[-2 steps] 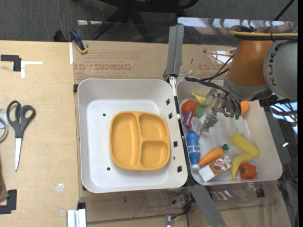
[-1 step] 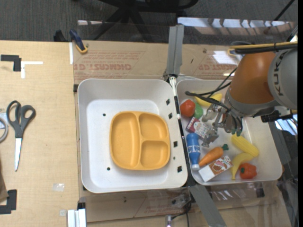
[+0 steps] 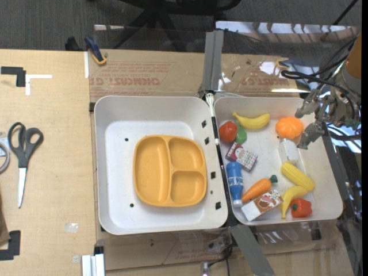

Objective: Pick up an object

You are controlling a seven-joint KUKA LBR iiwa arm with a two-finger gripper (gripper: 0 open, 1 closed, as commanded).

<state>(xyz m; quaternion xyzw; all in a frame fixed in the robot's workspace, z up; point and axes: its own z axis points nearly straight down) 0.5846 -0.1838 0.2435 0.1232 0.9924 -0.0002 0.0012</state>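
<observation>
Gripper [image 3: 310,122] sits over the right bin's [image 3: 332,211] upper right corner, fingers spread apart, nothing between them. One finger [image 3: 310,105] points up-left near the bin's far wall; the other [image 3: 307,138] angles down-left. Wrist and cabling trail off to the right.

Orange [image 3: 288,127] lies just left of the gripper, close to the lower finger, contact not clear. A small white item [image 3: 289,152] lies just below the orange.

Right bin contents, moving away from the gripper:
- Banana [image 3: 252,120] near the far wall, left of the orange.
- Tomato [image 3: 227,131] at the bin's left side, a green piece [image 3: 241,135] touching its right.
- Small carton [image 3: 241,156] below the tomato.
- Blue bottle [image 3: 234,182] along the left wall, cap toward the near edge.
- Carrot [image 3: 256,190] lying at a slant beside the bottle.
- White box [image 3: 261,204] near the front wall, just below the carrot.
- Corn [image 3: 297,175] on the right side.
- Second banana [image 3: 291,198] below the corn, red pepper [image 3: 301,208] touching it at the front right corner.

Left bin [image 3: 109,171] holds a yellow tray [image 3: 170,171] with three compartments, lying flat near its centre.

Bench [image 3: 46,154] to the left carries scissors [image 3: 24,154], well apart from both bins.
</observation>
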